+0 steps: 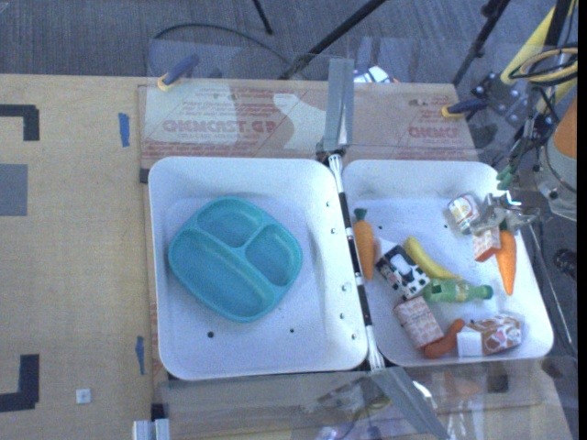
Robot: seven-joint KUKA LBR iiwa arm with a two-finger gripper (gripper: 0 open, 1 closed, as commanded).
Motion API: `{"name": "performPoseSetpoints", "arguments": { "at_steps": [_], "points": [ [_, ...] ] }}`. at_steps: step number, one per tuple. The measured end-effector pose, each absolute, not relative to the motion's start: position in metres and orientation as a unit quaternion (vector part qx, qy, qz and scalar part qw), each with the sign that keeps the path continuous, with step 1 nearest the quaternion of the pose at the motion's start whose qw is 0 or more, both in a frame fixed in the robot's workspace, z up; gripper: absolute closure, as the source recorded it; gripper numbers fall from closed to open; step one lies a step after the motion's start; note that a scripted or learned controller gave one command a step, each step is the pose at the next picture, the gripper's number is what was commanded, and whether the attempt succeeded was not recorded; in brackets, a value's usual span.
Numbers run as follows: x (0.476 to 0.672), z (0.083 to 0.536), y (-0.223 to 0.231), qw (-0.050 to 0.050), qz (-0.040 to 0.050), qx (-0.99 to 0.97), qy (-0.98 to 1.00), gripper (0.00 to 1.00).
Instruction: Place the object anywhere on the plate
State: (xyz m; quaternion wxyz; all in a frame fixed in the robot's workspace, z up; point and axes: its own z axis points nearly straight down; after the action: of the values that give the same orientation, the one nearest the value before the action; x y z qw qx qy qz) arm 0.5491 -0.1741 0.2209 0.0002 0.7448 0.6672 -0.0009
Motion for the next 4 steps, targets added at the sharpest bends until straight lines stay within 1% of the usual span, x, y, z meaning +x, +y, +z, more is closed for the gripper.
{"name": "performPoseSetpoints", "arguments": {
  "at_steps": [1, 2, 3, 4],
  "points": [
    [0.565, 0.22, -0.077, -0.001, -0.0001, 0.723, 0.691, 1.0],
    [0.594, 0.185, 0.009, 0.0, -0.0008, 0.652, 0.758, 1.0],
    [0.602, 0.185, 0.122, 0.0, 0.0006, 0.653, 0.758, 1.0],
    [0.597, 0.204, 0.185, 0.001, 0.0013, 0.479, 0.878, 1.0]
  ]
}}
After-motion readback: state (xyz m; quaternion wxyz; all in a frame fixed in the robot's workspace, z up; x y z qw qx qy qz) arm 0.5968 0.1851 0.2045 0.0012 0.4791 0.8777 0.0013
